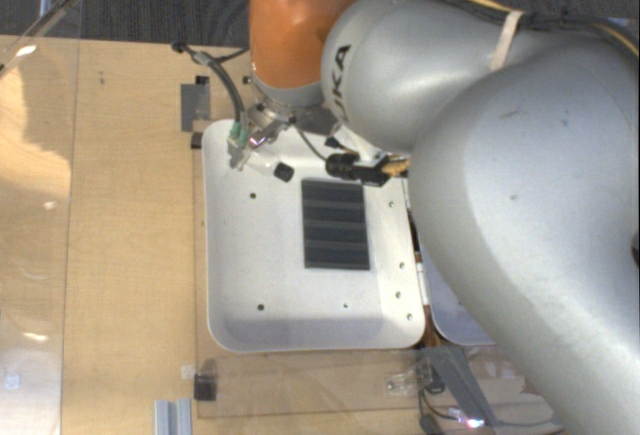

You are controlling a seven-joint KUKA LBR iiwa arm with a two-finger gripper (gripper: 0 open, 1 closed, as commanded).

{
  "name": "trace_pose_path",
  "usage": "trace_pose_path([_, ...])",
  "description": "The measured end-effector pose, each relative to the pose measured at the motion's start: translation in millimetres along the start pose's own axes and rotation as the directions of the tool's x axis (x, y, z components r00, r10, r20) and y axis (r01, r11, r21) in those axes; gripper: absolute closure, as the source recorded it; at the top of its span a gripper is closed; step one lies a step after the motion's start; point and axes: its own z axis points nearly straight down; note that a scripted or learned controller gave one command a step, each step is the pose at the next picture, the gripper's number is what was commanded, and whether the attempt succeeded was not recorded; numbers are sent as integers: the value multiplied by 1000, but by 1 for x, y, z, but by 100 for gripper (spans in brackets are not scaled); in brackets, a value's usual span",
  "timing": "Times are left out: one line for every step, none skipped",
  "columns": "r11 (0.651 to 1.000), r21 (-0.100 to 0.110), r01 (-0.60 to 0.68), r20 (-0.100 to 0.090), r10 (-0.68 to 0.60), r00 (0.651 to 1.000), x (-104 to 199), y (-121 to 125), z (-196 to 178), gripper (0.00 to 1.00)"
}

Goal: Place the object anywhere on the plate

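A small black block (283,171) lies on the floor of the left white bin (235,323), near its far left corner. A dark grey ribbed rectangular plate (335,223) lies flat in the middle of the same bin, just right of and nearer than the block. My gripper (240,145) hangs over the bin's far left corner, under the orange wrist band (290,18). It is a short way left of the block and apart from it. Nothing shows in its grasp.
The grey arm (500,143) covers the right half of the view and most of the right bin (450,323). A black bracket (196,103) stands at the left bin's far left corner. A cable connector (355,166) hangs over the bin's far edge.
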Motion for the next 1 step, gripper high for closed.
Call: trace_pose_path([1000,-1,-18,0,18,1000,11,-49,63,100])
